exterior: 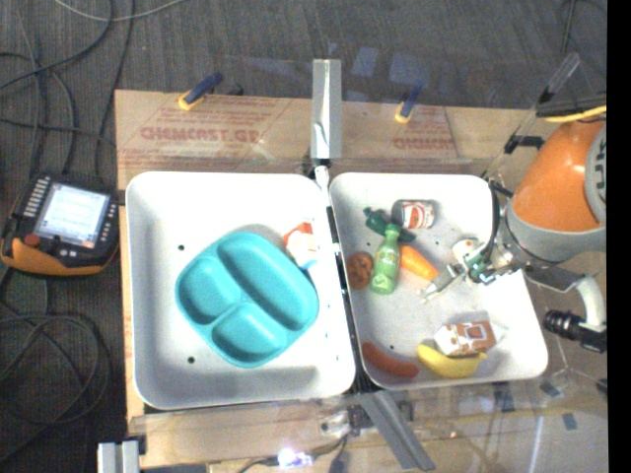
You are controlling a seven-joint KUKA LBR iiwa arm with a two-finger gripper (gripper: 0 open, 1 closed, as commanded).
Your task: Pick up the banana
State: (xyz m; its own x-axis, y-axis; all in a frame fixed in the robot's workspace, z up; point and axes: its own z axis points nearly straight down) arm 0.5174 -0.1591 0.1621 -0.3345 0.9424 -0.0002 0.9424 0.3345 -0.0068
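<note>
Start at the left bin point(148, 264). It holds a blue tray point(248, 297) with three parts, and a small red and white thing point(303, 243) sits just beside the tray's top right corner. Nothing there is for you, so leave it alone.

Now look at the right bin point(513, 363) — this is where the job is. Near its left side you see a brown round thing point(359, 267), a green bottle point(385, 264) and an orange carrot point(418, 262). A small can point(415, 215) lies above them. At the bottom lies a red sausage point(388, 361).

The banana point(450, 363) is at the bottom of this bin, close to the front wall. It lies flat, and a little box point(467, 336) rests on top of it or right against it. The sausage is near its left end.

The pincer point(457, 273) sits above the banana, near the right wall of the bin, and holds nothing. I cannot tell if its tips are spread or pressed together — they are too small and thin to read.

To do this well, you should bring the pincer down toward the front of the bin and come at the banana's bare yellow part, under the box. Grab across the thin way, not along it. Watch the box and the wall — either could bump the pincer off.
</note>
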